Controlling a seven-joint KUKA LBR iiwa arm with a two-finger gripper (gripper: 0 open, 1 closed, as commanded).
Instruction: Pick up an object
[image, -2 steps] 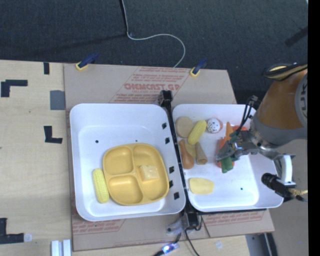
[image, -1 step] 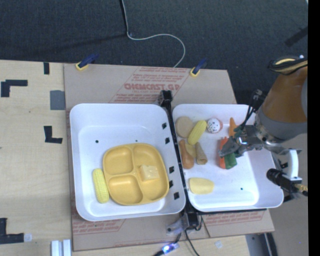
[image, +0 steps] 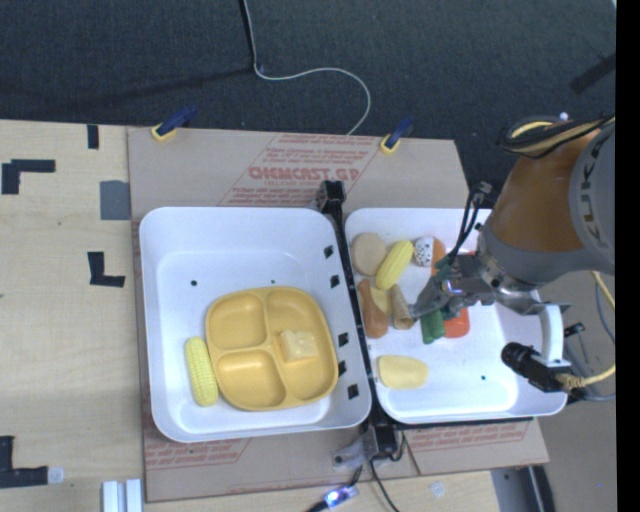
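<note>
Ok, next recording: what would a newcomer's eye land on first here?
Probably the yellow divided plate in the left bin, with a corn cob lying just beside it. Next, the grey and orange arm reaching in from the right, its pincer down among a cluster of toy food in the right bin, including a second corn cob and a green piece.

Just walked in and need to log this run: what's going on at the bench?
A grey and orange robot arm has reached into the right bin, its gripper low over a cluster of toy food beside a green piece and an orange piece. Nothing is visibly lifted. A corn cob and a pale yellow piece lie nearby. The left bin holds a yellow divided plate and another corn cob.
</note>
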